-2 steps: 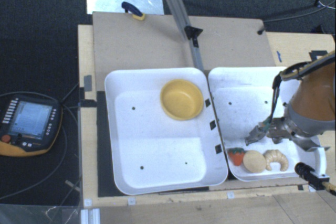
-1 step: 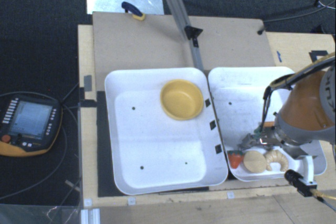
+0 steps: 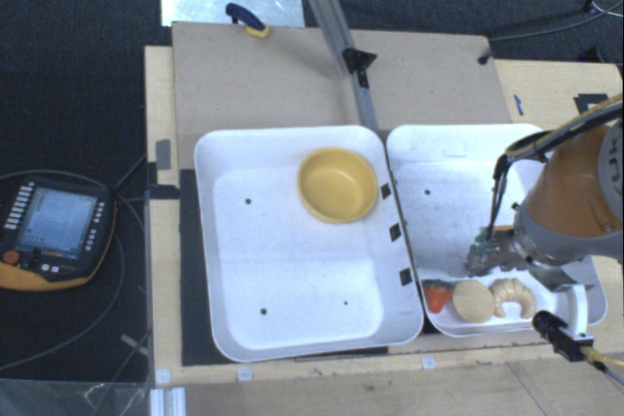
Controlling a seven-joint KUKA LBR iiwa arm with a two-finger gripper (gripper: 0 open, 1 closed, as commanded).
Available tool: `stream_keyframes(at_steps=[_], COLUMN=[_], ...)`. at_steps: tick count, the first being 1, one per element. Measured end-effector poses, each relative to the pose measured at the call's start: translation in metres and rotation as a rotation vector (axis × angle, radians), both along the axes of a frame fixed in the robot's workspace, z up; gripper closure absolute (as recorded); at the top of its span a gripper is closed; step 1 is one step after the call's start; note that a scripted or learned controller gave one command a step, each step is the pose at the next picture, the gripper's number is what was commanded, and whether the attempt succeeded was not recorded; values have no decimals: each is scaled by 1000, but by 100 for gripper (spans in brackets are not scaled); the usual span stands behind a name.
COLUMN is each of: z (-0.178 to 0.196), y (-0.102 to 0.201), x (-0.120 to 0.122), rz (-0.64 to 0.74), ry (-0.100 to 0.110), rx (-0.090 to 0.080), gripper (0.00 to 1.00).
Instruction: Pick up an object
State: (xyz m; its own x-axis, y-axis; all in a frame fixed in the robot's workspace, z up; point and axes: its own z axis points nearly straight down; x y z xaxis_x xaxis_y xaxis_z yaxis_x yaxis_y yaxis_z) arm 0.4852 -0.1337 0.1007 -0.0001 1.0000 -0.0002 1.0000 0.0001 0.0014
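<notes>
Dark carpet surrounds a pale bench carrying two shallow, glossy white bins, the left bin and the right bin. Whether the gripper is clenched or released cannot be told as it hangs low in the right bin. Just below it lie three small objects: a red piece, a smooth beige egg-shaped lump and a curled croissant shape, while one round yellow bowl sits well off to its left.
</notes>
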Motion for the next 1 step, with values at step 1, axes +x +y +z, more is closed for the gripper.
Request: stream_keyframes(at_steps=[1], z=[63], y=[-1], x=[0], rz=[1], ry=[-4], rx=[-1], gripper=[100])
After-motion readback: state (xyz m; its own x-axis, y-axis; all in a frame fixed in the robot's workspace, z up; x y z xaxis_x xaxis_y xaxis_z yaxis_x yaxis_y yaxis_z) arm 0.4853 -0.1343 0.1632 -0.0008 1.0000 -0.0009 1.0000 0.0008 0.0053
